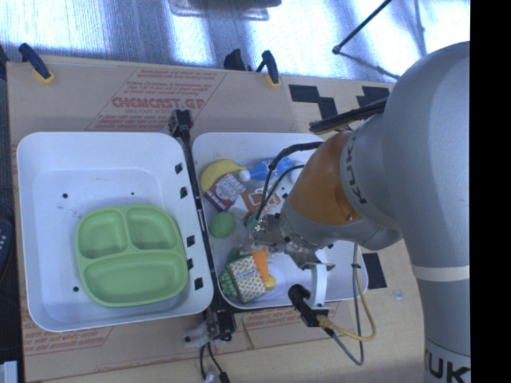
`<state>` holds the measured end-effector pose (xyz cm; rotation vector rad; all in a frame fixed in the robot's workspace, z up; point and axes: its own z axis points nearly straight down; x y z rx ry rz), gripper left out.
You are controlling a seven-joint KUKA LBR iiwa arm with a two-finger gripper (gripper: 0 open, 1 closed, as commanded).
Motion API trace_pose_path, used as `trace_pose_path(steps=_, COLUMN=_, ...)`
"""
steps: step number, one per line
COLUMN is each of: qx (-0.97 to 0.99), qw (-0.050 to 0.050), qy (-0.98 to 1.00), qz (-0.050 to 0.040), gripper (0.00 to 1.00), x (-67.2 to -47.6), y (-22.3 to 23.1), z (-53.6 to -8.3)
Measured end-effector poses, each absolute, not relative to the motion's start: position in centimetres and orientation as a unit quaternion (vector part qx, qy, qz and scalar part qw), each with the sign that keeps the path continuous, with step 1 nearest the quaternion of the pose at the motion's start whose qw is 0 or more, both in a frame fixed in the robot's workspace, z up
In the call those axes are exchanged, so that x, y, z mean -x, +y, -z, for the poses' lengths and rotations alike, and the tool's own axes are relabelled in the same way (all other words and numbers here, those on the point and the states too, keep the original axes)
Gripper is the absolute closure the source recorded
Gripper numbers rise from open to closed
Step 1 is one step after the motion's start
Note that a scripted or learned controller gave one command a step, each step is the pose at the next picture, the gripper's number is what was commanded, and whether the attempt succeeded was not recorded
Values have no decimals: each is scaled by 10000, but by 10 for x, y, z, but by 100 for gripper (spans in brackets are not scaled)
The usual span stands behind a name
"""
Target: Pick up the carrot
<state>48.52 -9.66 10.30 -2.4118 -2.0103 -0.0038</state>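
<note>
You have two white bins side by side on the cardboard-covered bench (160, 94); the left bin (48, 166) holds a green divided plate (130, 255), which sits toward that bin's 5 o'clock corner, clear of the walls.

The right bin (239, 144) carries the clutter; the arm (375, 182) comes in from 3 o'clock and its orange band (323, 186) hangs over the middle of that bin, hiding much of what lies there; the gripper (271, 242) points down toward the bin's lower half, and you cannot tell from this angle how its jaws stand, since the wrist covers them.

The carrot (261, 268) lies at about 6 o'clock in the right bin, an orange piece just below the gripper; whether the gripper touches it cannot be judged; a yellow-and-green patterned packet (242, 281) sits against the carrot at its 8 o'clock side.

Toward 11 o'clock in that bin you see a banana (219, 171), and a small pouch with a red label (226, 194) just beneath it; a blue bottle (263, 169) lies at 12 o'clock, partly under the arm; a green ball (223, 225) rests near the bin's left wall at 9 o'clock.

A yellow cable (363, 313) loops below the wrist past the bin's 5 o'clock corner; black clips (182, 122) join the bins at the seam between them.
</note>
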Motion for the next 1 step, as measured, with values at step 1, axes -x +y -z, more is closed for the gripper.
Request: trace_pose_path(steps=1, qx=7958, qw=17, qy=-6056, qz=-4, gripper=100, x=-538, y=-52, z=-192)
